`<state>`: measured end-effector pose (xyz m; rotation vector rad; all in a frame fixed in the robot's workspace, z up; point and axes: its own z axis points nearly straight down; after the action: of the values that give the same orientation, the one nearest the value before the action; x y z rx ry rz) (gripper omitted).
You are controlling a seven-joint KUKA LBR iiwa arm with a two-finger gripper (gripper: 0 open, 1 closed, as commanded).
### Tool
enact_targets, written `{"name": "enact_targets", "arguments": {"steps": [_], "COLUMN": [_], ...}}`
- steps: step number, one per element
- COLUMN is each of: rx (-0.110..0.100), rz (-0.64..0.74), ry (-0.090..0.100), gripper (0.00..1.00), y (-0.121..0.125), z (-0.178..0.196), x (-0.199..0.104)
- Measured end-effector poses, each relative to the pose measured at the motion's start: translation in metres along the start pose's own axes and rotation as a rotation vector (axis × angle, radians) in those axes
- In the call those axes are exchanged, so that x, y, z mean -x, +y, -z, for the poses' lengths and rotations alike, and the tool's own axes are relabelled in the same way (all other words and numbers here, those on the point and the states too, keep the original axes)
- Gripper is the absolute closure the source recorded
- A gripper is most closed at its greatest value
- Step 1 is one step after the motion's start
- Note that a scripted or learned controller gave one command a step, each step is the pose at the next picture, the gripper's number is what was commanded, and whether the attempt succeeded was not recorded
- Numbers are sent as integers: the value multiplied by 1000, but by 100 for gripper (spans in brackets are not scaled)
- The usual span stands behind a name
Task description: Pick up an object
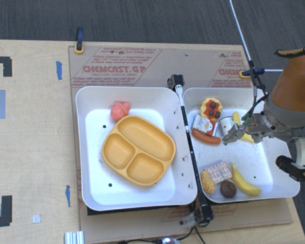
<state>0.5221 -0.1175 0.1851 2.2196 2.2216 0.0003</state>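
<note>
The end effector (237,132) hangs over the right bin (282,189) beside the hot dog (206,136) and a half-hidden can (226,124); whether it is clenched or released I cannot tell. The arm (294,93) is cut off at right

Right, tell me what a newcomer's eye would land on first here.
First, the big yellow divided plate in the left bin, with a pink lump beside its upper left edge. Next, the toy food in the right bin, a banana near the front, and the gripper low over that bin's middle.
</note>
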Motion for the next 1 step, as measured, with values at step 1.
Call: {"name": "enact_targets", "arguments": {"steps": [1], "rx": [4], "rz": [1], "ry": [-1], "gripper": [0], "y": [62], "z": [-99], "x": [-14]}}
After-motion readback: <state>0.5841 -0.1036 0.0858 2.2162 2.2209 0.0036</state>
